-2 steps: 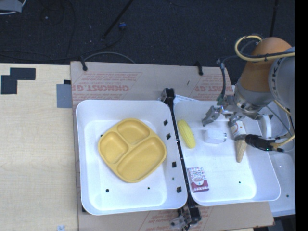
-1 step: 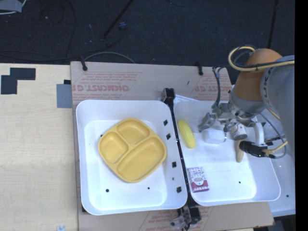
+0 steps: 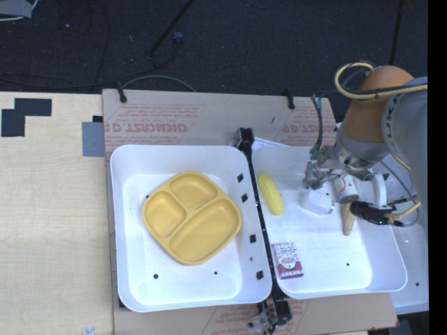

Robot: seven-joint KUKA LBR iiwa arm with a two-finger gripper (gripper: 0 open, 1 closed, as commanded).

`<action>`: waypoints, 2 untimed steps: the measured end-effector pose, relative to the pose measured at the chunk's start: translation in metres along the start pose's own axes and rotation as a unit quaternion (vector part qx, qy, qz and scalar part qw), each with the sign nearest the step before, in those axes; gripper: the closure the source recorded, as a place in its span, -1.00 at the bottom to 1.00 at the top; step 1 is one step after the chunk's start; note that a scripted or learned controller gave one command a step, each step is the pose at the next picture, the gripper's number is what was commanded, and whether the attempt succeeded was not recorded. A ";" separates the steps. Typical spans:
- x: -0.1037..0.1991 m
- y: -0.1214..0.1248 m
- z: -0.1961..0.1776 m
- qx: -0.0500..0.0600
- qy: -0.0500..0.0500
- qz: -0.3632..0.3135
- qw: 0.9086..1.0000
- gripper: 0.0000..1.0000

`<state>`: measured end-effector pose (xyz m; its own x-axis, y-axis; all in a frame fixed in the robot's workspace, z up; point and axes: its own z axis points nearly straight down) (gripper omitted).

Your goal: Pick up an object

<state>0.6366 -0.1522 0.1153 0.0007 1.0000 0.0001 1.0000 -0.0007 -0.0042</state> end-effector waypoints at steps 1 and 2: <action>0.008 -0.005 -0.056 -0.004 0.000 -0.001 1.000 1.00; 0.006 -0.012 -0.100 -0.002 0.000 0.000 1.000 1.00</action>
